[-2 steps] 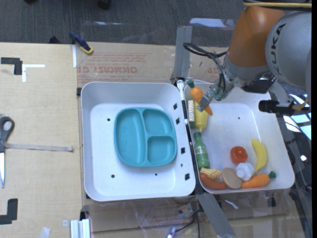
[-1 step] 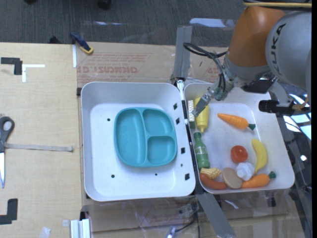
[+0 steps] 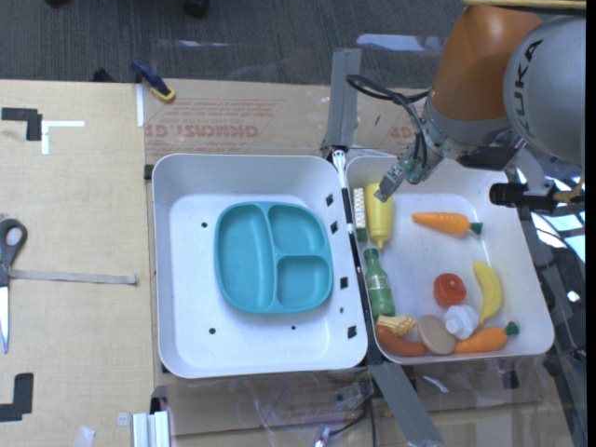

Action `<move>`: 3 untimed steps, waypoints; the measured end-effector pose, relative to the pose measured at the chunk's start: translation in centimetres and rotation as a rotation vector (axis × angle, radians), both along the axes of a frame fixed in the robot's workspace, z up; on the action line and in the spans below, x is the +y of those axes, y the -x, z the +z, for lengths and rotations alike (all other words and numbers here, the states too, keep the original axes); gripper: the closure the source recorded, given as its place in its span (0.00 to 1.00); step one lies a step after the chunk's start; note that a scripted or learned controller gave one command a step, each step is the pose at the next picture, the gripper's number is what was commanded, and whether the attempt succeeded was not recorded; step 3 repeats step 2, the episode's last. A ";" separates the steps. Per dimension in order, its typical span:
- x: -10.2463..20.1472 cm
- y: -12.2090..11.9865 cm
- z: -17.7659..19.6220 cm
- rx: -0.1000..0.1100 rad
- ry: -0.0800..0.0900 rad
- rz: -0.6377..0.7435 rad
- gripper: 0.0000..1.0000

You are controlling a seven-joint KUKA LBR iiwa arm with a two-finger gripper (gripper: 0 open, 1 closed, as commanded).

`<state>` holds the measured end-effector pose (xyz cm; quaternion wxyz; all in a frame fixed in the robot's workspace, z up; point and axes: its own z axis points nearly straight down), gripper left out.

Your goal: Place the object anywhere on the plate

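The gripper point(image 3: 389, 186) hangs low in the right bin point(image 3: 521, 250); I cannot tell how it is set. A yellow bottle point(image 3: 378, 214) lies just under it, pointing top to bottom. The teal plate point(image 3: 274, 257) waits left.

two white bins point(image 3: 168, 250), one teal plate point(image 3: 274, 256). then two carrots point(image 3: 447, 223), one banana point(image 3: 488, 291), one yellow bottle point(image 3: 379, 214), one green bottle point(image 3: 377, 285), one tomato point(image 3: 449, 289).
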<state>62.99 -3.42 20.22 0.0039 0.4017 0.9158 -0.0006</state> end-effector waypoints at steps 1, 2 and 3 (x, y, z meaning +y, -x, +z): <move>7.4 3.6 3.5 0.005 -0.003 0.103 1.00; 7.3 3.6 3.5 0.005 -0.003 0.102 0.00; 7.3 3.6 3.5 0.005 -0.003 0.102 0.00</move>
